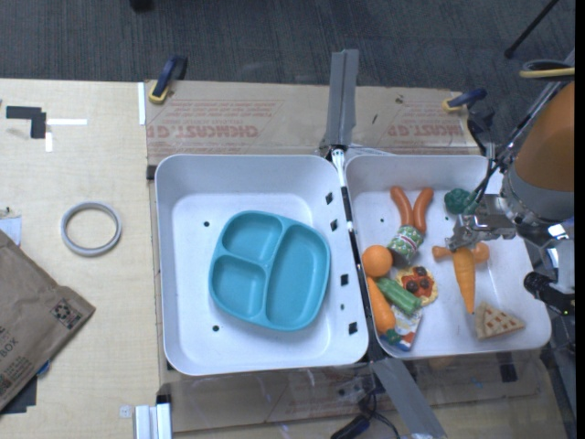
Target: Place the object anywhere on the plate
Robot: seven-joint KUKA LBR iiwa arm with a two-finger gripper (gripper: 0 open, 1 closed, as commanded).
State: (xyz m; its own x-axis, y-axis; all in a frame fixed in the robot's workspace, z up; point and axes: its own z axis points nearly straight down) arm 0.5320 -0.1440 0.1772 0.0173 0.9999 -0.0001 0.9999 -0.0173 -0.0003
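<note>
A blue three-compartment plate lies in the left white bin. My gripper hangs low in the right bin, directly over the thick end of a toy carrot that points toward the front. The carrot still rests on the bin floor. Close by are a green broccoli piece, two orange sausages and a small can.
Also in the right bin are an orange ball, a green cucumber, a pizza slice, a second carrot and a waffle wedge. A tape ring and a cardboard box lie on the bench to the left.
</note>
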